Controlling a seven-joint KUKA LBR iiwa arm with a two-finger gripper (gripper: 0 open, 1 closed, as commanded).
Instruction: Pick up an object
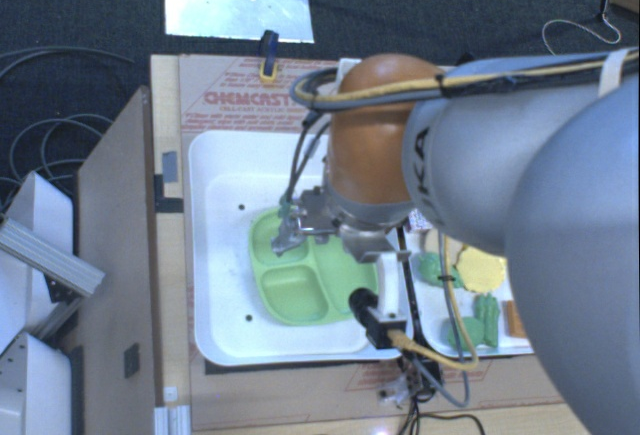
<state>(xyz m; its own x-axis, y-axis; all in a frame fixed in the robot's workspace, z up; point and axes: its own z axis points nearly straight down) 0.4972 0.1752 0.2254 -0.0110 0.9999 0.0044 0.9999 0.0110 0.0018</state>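
A light green plastic divided tray (300, 285) lies against the left white bin's (215, 223) right wall, the hand (290, 235) over its upper edge, grip state unclear; green and yellow items (478, 295) fill the right bin.

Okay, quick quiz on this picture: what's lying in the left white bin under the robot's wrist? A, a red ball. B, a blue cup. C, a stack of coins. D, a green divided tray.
D: a light green divided tray lies in the left bin, partly under the arm's wrist.
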